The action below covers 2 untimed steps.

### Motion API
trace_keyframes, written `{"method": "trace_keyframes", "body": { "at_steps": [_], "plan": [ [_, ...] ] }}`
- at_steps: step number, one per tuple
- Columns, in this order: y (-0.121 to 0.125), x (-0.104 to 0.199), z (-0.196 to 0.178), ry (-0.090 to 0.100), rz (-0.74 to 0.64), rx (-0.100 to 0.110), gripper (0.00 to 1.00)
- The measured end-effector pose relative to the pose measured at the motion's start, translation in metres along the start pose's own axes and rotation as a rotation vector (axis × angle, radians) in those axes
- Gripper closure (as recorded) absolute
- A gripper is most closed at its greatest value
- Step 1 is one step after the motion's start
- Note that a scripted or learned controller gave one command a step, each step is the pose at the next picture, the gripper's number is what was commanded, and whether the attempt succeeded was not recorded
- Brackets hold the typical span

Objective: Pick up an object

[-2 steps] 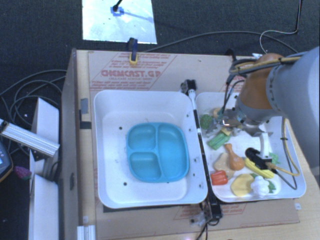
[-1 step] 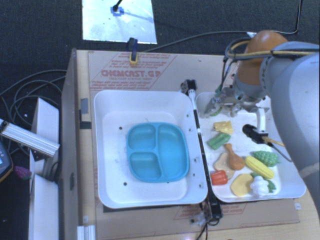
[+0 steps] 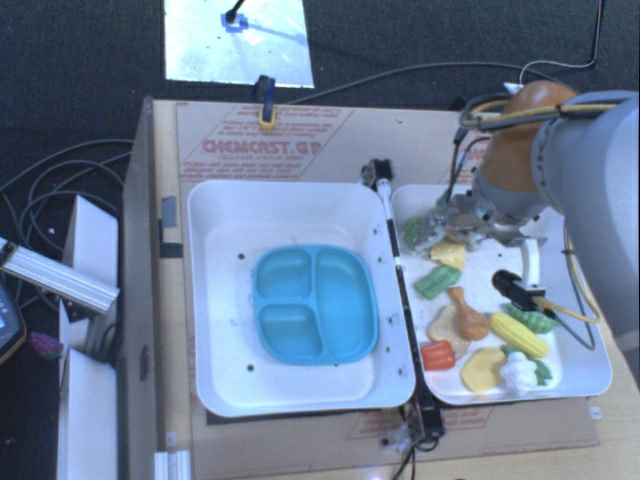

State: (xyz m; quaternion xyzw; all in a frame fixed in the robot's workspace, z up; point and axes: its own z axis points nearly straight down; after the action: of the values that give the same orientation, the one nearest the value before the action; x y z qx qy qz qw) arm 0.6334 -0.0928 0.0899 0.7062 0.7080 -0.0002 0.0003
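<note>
My gripper (image 3: 443, 226) hangs low over the far left part of the right bin (image 3: 585, 373), under the orange wrist band. Just left of it lies a green toy vegetable (image 3: 412, 232), and a yellow wedge (image 3: 450, 256) sits right below it. Nearer the front are a green pickle-like piece (image 3: 436, 282), a tan drumstick (image 3: 464, 316), a red pepper (image 3: 438, 355), a yellow slice (image 3: 483, 369), a corn cob (image 3: 519, 334) and a white cauliflower (image 3: 519, 371). What the gripper touches is hidden by its own body.
The left bin (image 3: 225, 268) holds a blue divided plate (image 3: 314, 303). A black-edged ridge (image 3: 395, 268) separates the two bins. The grey arm covers the far right of the right bin. Cables and clutter lie off the bench to the left.
</note>
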Motion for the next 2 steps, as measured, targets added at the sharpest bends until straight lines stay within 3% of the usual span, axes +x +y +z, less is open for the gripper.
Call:
{"method": "trace_keyframes", "body": {
  "at_steps": [1, 2],
  "plan": [
    [0.001, 0.0, -0.011, -0.001, -0.004, -0.003, 1.0],
    [-0.051, 0.011, -0.096, 0.0, 0.001, -0.004, 1.0]
  ]
}}
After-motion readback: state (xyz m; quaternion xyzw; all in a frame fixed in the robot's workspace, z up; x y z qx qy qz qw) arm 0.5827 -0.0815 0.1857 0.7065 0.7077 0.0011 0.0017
